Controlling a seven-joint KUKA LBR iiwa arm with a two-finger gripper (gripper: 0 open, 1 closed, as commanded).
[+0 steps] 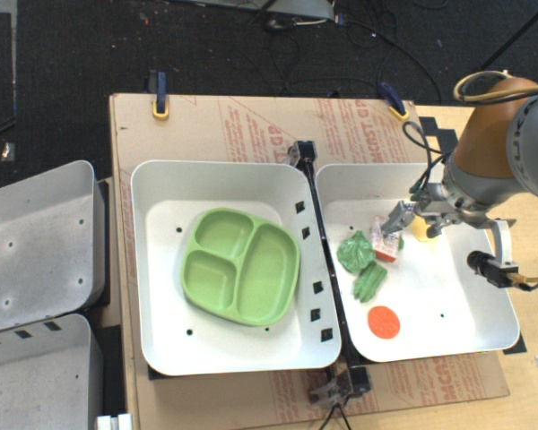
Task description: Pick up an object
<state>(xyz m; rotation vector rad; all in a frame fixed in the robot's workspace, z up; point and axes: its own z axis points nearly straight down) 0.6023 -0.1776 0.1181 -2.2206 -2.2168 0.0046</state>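
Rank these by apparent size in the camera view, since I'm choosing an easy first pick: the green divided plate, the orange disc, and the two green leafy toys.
1. Green divided plastic plate, by far the largest.
2. The two green leafy toys, upper and lower, look alike; no ranking.
3. Flat round orange disc, slightly smaller, though close.

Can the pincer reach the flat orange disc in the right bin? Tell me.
Probably yes. The flat orange disc lies alone on bare bin floor, apart from the crumpled green pieces, with nothing covering it; the pincer hovers nearby.
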